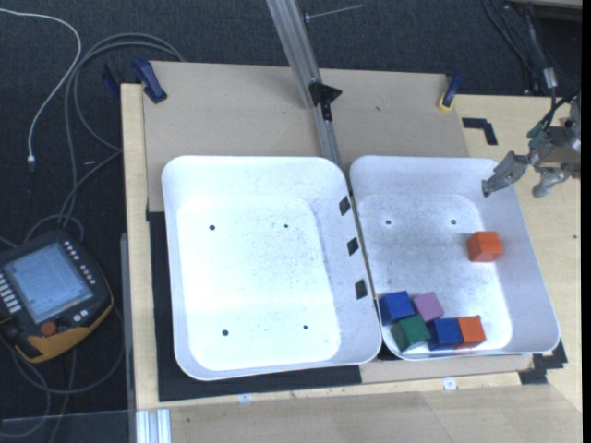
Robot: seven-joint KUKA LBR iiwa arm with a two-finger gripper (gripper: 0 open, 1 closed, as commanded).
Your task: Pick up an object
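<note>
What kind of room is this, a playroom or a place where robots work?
Probably a robot test lab. A gripper reaches over two white bins, coloured blocks sit in one, and a control pendant lies on the floor.

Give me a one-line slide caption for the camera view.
Gripper open over the right bin's far corner; an orange block lies apart from five clustered blocks.
</note>
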